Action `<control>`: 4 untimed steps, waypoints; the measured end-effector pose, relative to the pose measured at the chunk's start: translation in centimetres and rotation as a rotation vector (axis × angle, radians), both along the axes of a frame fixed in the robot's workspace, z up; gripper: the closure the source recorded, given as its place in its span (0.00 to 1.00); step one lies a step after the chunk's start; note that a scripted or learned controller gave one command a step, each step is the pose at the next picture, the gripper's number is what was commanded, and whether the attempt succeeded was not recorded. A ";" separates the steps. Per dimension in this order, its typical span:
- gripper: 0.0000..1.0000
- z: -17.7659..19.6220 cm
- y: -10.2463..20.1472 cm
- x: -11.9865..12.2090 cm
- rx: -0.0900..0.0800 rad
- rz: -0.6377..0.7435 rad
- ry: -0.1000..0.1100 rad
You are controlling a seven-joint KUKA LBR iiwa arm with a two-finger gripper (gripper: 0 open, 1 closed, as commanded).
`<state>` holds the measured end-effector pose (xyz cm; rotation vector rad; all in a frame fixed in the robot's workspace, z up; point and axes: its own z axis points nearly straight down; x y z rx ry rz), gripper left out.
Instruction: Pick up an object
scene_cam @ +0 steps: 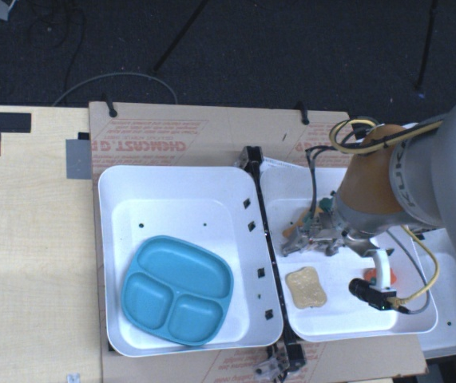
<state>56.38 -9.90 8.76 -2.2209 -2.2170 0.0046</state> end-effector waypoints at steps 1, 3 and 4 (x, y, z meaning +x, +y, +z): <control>1.00 1.0 -0.1 0.0 0.001 -0.004 0.001; 1.00 11.3 -0.1 0.3 0.000 0.002 -0.004; 1.00 16.7 0.5 -0.4 0.000 0.003 -0.005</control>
